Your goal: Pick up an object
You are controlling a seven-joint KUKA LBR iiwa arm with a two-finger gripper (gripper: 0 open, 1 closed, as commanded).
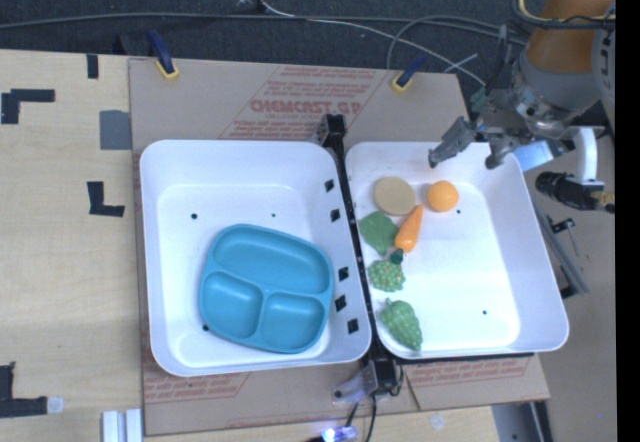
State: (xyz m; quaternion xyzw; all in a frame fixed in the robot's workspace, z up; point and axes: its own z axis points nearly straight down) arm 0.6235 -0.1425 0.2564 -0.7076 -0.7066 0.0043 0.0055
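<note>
My gripper [470, 150] hangs open above the far edge of the right bin [500, 260], its two dark fingers spread apart with nothing between them. Just below it, in the bin, lie a small orange ball [442, 196] and a tan round disc [394, 195]. A toy carrot [408, 228] lies slanted beneath them. Along the bin's left side sit a green leafy piece [377, 229], a broccoli floret [386, 275] and a bunch of green grapes [402, 322].
The left bin [170, 230] holds a blue divided plate [266, 288]. A black divider with clips [340, 220] runs between the bins. Cables arc over the cardboard behind the bins. The right half of the right bin is bare white floor.
</note>
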